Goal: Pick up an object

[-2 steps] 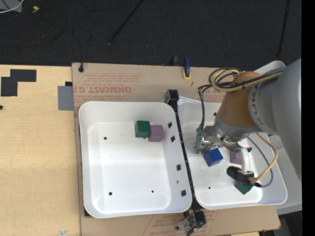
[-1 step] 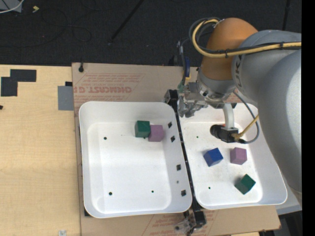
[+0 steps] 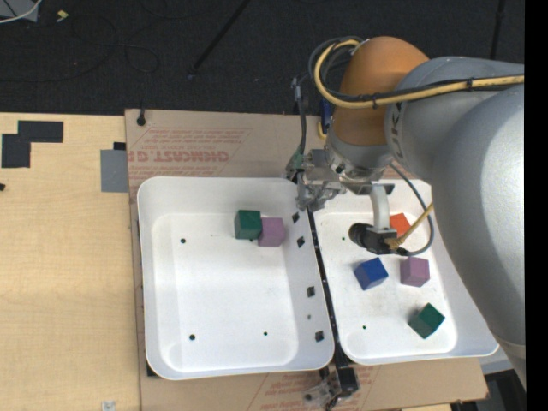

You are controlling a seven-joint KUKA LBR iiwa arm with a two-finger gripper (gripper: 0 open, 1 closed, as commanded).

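Observation:
The left bin (image 3: pixel 221 308) holds a green cube (image 3: pixel 248 224) touching a light purple cube (image 3: pixel 271 231) near its back. In the right bin (image 3: pixel 378 336) lie an orange cube (image 3: pixel 399 224), a blue cube (image 3: pixel 371 273), a purple cube (image 3: pixel 415 271) and a green cube (image 3: pixel 426 320). My gripper (image 3: pixel 310 195) hangs over the back end of the rims between the two bins, right of the purple cube in the left bin. Nothing shows in its grasp. The arm hides part of the right bin's back.
A black cylindrical part (image 3: pixel 368 238) on a cable hangs from the wrist beside the orange cube. The bins sit on a cardboard sheet (image 3: pixel 205 148) on a wooden bench (image 3: pixel 64 272). Small black clips (image 3: pixel 310 291) line the shared rims.

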